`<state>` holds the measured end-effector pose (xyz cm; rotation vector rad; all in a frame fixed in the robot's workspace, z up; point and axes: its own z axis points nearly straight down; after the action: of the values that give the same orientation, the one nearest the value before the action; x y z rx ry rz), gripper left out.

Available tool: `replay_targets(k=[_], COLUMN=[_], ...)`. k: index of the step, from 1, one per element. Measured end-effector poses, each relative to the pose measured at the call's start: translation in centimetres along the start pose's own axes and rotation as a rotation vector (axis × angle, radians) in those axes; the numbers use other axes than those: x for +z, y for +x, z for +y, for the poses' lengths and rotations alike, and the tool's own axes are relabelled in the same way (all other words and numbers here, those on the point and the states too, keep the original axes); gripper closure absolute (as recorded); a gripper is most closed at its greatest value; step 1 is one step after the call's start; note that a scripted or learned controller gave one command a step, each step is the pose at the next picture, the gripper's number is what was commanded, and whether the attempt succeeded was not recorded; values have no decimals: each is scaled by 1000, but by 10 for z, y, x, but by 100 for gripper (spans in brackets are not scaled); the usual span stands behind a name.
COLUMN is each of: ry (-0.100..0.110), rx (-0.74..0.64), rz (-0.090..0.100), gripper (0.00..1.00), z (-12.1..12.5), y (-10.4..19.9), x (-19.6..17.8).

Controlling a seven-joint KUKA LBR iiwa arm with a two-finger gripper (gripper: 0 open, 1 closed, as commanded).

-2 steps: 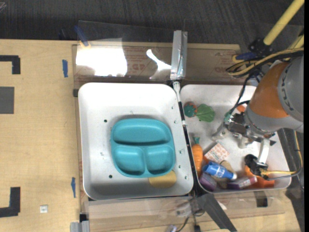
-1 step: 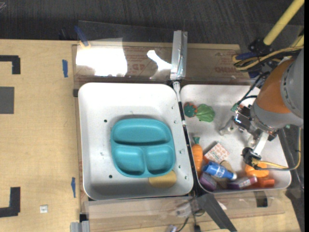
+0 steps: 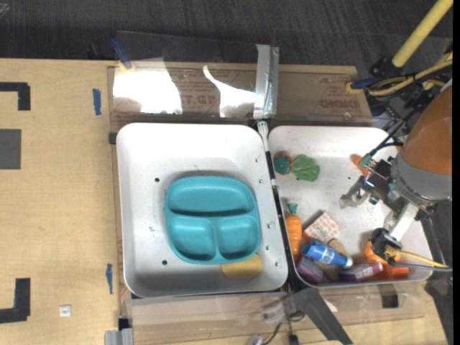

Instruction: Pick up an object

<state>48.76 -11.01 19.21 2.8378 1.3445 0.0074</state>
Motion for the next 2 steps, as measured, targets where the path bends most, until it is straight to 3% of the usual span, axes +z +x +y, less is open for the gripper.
replay_targets(k=[1,2], ry=[4,3], rx=[526,620], rz=[-5,-5], gripper=[0,0], z=[-29,14], y=[41,103], x=[-17,-54])
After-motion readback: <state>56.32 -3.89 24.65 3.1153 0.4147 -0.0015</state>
